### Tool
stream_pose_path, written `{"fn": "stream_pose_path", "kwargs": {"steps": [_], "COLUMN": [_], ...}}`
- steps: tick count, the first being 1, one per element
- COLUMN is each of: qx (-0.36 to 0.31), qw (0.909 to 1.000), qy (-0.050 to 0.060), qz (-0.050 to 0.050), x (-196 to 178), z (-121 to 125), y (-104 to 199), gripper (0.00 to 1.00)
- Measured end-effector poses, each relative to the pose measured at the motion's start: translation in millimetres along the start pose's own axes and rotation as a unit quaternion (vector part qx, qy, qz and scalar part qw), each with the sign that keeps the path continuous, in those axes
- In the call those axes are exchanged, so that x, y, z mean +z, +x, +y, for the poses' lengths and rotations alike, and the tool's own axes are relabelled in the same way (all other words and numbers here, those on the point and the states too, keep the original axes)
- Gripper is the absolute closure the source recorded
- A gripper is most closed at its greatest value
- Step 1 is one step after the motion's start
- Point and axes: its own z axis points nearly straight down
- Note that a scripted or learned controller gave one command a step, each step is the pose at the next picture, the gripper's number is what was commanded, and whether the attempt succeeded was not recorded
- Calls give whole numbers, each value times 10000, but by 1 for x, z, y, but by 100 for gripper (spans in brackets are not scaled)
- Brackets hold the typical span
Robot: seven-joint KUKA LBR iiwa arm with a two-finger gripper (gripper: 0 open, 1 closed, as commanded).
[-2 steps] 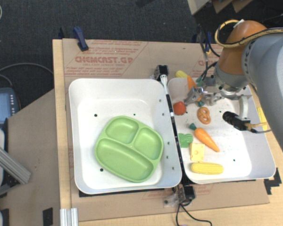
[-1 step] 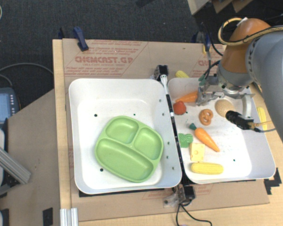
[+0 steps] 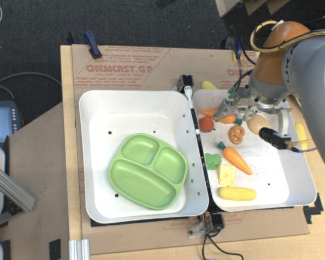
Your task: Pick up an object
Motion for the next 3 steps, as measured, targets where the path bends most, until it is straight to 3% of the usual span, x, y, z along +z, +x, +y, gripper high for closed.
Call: {"fn": "stream_pose_path", "kwargs": {"steps": [1,2,3], "qx": [-11,10,1], "qw": [9999,9999,9999], "qy": [106,99,138], "qz": [12,26,4], "x": [13,14,5], "z": [13,12,10], "y": [-2,-13,-15], "gripper": [0,0,100]}}
